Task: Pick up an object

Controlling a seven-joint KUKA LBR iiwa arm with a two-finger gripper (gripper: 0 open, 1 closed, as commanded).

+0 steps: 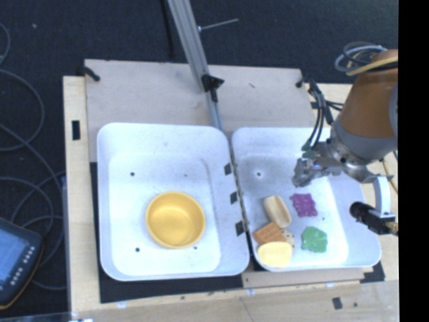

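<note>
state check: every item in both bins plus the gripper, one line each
Round yellow bowl: upright, alone in left white bin, apart from the walls.
Tan bread-like piece: lying in right white bin.
Purple knobbly piece: lying flat, apart.
Green leafy piece: lying flat, apart.
Orange waffle-like piece: lying, touching pale yellow block.
Gripper: over right bin, holding nothing visible.

A wooden table [77, 180] is seen on dark floor [40, 32]. Beyond the table's far edge, a slanted aluminium rail [188, 29] is mounted. Loose cables [20, 146] are laid on the floor left of the table. A tablet-like screen device [15, 257] is seen near the table's lower-left corner.
</note>
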